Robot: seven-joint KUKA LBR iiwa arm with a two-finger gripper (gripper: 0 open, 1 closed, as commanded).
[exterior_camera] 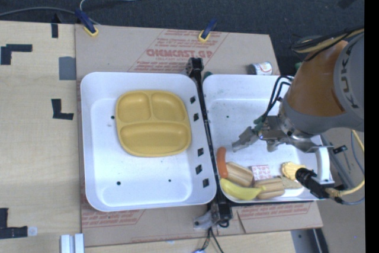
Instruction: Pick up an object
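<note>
The gripper [251,138] is hovering over the bare middle of the right bin [237,95], its fingers spread and grasping nothing, while the banana [239,189], bread rolls [238,173] and other toy food are lying just nearer, along the bin's near edge.

The arm [323,89] covers the right part of the right bin [237,98], hiding its far rim. The gripper [251,138] is small and blurred; its finger spacing cannot be read. A small packet [261,172] among the toy foods carries illegible markings. A small cylindrical item [262,69] behind the bin is too small to identify
</note>
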